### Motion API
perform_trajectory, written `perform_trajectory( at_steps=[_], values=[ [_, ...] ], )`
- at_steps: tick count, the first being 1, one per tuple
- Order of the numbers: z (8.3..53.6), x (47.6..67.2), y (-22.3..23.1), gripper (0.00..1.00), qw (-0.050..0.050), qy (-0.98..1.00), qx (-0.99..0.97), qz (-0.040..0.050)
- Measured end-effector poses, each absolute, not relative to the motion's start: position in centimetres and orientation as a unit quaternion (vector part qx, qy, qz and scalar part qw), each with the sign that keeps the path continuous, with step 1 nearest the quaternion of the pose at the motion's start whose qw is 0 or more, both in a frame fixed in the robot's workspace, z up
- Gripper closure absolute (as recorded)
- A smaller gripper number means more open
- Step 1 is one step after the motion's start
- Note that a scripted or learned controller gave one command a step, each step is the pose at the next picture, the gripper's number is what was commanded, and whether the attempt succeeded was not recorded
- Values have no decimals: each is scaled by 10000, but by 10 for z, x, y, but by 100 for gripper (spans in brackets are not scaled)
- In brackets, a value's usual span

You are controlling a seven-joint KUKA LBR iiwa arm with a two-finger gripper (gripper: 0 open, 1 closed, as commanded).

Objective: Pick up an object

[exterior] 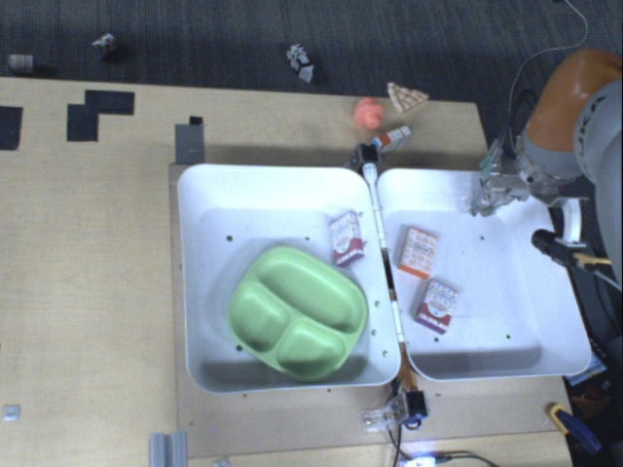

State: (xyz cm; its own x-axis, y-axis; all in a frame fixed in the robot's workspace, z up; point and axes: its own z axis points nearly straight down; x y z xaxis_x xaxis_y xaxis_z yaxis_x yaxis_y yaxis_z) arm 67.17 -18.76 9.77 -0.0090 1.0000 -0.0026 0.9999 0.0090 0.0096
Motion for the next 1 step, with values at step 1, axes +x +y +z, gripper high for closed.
perform_trajectory(
  at_steps=[1],
  values=[
    [192,671,-108,100,29,7094,7048,35]
  ],
)
